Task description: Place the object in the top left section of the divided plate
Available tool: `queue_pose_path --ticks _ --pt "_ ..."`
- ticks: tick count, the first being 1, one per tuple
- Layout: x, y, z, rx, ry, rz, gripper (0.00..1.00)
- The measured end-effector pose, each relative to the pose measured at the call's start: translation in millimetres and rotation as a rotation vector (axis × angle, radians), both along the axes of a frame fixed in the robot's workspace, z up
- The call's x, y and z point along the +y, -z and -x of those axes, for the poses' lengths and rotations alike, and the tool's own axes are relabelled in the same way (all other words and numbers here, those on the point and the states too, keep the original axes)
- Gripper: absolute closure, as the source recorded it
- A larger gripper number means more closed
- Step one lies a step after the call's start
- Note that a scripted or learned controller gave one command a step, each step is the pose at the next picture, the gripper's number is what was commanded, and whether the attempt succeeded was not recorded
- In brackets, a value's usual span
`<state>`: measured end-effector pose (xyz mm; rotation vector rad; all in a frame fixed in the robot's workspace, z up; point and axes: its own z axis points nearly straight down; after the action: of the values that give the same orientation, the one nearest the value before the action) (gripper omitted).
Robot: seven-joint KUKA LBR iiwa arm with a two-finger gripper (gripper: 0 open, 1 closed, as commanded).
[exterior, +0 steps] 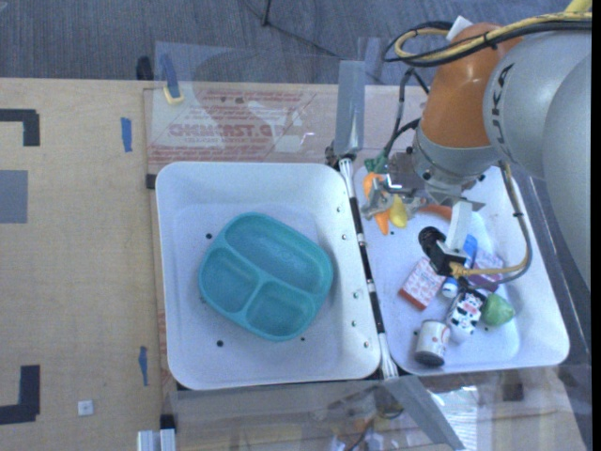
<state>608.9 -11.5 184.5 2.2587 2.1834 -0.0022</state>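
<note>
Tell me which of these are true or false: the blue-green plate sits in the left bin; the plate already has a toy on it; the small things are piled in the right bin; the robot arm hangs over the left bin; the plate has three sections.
1. The blue-green plate sits in the left bin. True.
2. The plate already has a toy on it. False: its sections hold nothing.
3. The small things, such as the green ball and the little can, lie in the right bin. True.
4. The robot arm hangs over the left bin. False: it is over the right bin, claw near its upper left corner.
5. The plate has three sections. True.
</note>
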Motion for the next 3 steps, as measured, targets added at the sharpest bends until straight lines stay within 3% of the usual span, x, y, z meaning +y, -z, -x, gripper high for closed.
queue_pose_path --ticks 2,3 --pt "131.1 17.8 95.1 0.004 -0.019 -0.001 1.00" --pt "103.8 -12.1 104.3 0.000 -0.068 -0.001 1.00"
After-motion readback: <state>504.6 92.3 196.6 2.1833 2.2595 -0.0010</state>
